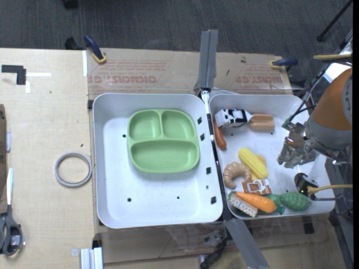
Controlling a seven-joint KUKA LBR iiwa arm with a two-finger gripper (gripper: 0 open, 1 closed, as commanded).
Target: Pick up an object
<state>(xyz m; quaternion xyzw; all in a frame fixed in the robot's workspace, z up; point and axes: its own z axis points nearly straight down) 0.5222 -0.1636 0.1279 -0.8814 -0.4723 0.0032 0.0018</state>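
- Corn cob [253, 162], yellow, is my guess at the nearest pick among the toys, though the task names no object; it lies on the floor of the right bin [283, 100], near the middle, just above a small orange-and-white packet [258, 186].
- Its long axis runs at a slant, from upper left to lower right in the camera view, with the fatter end toward the lower right.
- Gripper [291, 156] hangs over the right side of the same bin, apart from the cob and with bare white floor between them.
- Whether the jaws are spread or pressed together I cannot tell; the metal parts blur together, and nothing can be seen pinched there.
- Progress, as I judge it: nothing is lifted yet. All toys rest on the bin floor, among them a croissant [235, 174], a carrot [256, 201] and a bread roll [261, 122].
- Left to do: line up over 1 object, descend, close and raise it.
- Left bin [112, 206] carries a green divided plate [164, 140].
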